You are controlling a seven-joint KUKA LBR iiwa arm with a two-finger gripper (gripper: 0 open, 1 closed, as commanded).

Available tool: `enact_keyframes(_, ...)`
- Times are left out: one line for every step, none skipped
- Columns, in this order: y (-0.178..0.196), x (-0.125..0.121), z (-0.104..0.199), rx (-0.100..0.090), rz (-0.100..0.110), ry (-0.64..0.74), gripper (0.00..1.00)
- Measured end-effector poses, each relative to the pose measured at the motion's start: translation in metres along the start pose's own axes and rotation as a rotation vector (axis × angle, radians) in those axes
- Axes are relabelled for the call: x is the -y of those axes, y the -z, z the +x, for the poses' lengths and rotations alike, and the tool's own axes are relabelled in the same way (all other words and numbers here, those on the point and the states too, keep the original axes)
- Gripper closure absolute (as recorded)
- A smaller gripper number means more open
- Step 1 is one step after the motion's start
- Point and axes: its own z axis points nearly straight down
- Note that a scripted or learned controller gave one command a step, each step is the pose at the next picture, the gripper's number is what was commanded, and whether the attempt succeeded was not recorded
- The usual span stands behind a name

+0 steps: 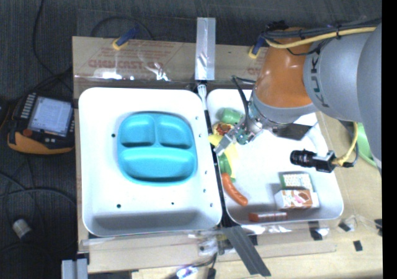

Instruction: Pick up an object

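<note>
Now, gripper (239, 135): low over the right bin's (329, 206) left side, beside the green item (229, 115); open or closed, cannot tell.
Arm (322, 67): reaches in from right, orange band above wrist.
Writing: small carton (296, 198), print unreadable.
Left bin (93, 209): blue divided tray (157, 147).

My arm (347, 67): grey, orange band. Bins (99, 209): white. Tray (156, 147): light blue. Carrot (234, 191): orange. Carton (296, 198): white, brown print. Box (294, 180): green.
</note>
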Motion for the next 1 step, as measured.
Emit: enact_keyframes(0.0001,0.0000,0.0000,0.000,0.000,0.000,0.00)
